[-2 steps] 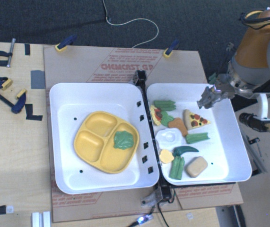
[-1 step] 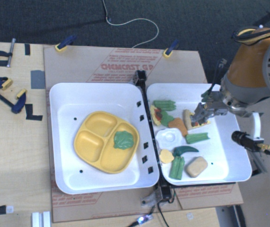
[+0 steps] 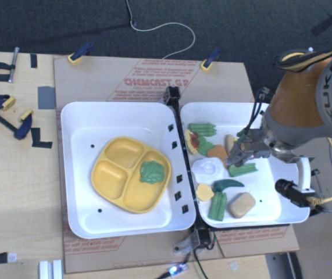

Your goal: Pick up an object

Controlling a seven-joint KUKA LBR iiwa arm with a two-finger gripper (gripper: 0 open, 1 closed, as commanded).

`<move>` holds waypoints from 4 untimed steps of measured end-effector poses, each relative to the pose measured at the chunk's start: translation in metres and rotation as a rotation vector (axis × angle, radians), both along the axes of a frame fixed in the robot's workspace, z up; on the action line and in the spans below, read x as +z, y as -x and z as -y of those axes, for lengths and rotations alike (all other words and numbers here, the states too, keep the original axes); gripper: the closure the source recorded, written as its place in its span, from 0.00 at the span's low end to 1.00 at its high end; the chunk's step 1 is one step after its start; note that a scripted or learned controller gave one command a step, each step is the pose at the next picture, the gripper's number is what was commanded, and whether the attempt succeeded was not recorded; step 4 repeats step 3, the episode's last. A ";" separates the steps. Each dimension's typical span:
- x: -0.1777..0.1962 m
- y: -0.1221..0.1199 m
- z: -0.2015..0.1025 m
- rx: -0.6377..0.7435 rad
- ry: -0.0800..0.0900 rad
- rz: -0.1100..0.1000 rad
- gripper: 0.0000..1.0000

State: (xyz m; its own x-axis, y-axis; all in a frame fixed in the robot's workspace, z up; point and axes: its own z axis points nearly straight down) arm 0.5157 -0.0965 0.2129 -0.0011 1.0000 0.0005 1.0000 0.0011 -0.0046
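Near the right bin's [image 3: 282, 217] front edge we see a tan block [image 3: 242, 204], a green stick [image 3: 217, 206] and a dark green pepper [image 3: 228, 184]. Farther back, mid-bin, the gripper [image 3: 239, 158] clasps a green bean [image 3: 242, 169]. In the left bin [image 3: 78, 214], a yellow tray [image 3: 119, 182] carries a green leaf [image 3: 152, 172].

Red print on the cardboard [image 3: 154, 81] at twelve o'clock is blurred; the arm [image 3: 305, 97] shows part of "KUKA".
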 end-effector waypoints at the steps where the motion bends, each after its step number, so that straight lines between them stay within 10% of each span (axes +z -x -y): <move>1: 0.003 0.032 -0.011 -0.001 0.000 0.000 1.00; 4: 0.019 0.026 -0.024 0.001 -0.001 0.002 1.00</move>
